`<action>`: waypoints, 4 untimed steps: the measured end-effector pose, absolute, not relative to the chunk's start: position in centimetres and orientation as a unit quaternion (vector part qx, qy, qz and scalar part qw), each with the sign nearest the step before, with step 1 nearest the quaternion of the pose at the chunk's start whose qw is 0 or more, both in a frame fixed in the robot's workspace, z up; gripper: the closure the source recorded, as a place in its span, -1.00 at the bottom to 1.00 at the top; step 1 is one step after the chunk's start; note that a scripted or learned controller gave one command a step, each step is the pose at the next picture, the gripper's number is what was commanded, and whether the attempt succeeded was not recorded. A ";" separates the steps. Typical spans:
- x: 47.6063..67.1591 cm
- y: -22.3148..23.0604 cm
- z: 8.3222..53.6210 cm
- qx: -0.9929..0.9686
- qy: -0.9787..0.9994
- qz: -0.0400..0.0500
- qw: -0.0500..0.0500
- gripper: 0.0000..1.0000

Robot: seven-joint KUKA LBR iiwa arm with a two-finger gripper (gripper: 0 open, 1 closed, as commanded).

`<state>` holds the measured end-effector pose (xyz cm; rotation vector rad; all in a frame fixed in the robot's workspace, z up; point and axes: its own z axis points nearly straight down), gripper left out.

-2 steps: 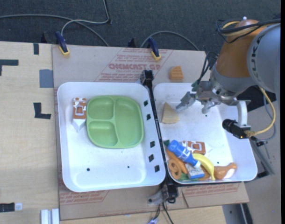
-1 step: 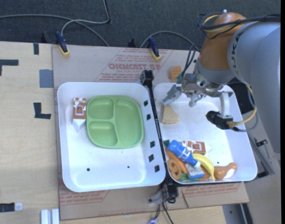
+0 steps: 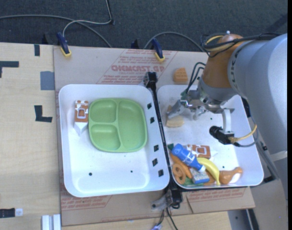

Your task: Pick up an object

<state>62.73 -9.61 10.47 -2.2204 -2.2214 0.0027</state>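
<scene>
A wooden desk (image 3: 21, 95) is seen covered by a cardboard sheet (image 3: 131, 68) carrying two white bins. A green divided plate (image 3: 118, 125) is laid in the left bin (image 3: 79, 176). Over the right bin (image 3: 249, 171), the end effector (image 3: 177, 110) is lowered, fingers spread, a pale object (image 3: 174, 122) sitting just beneath them, not clearly gripped. The grey arm (image 3: 265, 75) is reached in from the right, orange band (image 3: 218, 71) bent downward.
</scene>
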 end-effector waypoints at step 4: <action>64.0 -9.8 8.6 -0.707 -0.708 0.000 -0.001 -1.00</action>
